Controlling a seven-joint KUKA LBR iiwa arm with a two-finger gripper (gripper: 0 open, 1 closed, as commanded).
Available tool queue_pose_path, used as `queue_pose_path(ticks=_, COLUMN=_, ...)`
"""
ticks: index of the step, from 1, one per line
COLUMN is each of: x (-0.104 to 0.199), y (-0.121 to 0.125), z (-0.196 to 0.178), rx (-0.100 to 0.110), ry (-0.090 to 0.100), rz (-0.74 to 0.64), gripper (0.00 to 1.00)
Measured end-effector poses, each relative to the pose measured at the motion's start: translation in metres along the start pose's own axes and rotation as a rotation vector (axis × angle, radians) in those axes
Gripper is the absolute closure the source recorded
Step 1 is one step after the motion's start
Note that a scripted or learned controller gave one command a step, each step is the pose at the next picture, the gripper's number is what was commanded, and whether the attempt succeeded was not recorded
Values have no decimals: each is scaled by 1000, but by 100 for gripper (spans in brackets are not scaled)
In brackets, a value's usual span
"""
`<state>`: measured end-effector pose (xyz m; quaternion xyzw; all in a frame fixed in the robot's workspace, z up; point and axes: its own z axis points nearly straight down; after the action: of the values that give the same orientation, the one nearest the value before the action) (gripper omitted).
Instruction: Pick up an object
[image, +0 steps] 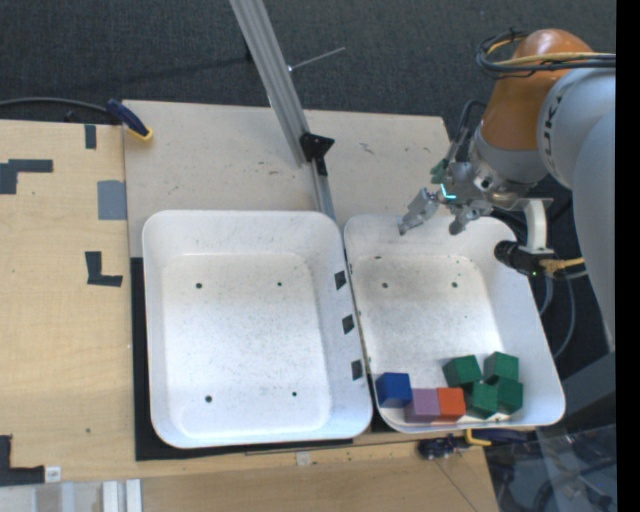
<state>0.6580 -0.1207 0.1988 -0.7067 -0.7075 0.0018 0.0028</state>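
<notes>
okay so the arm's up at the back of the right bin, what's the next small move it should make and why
Probably bring the end effector toward the near end of the right bin. It hangs open over the bin's far rim with nothing between its fingers, while the blocks, among them the blue block and green blocks, all cluster at the near edge.

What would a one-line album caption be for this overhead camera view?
Open gripper poised over the right bin's far rim, away from the coloured blocks clustered at its near edge.

even bright light; perhaps slightly soft
</notes>
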Motion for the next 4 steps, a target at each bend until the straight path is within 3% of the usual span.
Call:
queue_pose_path(ticks=1, x=0, y=1, z=-4, rx=-5, ry=-3, rz=-1, gripper=0)
queue_pose_path(ticks=3, x=-1, y=-4, z=111, rx=1, ry=-2, rz=-1, gripper=0)
queue_pose_path(ticks=4, x=0, y=-3, z=97, rx=-4, ry=-2, rz=-2, gripper=100)
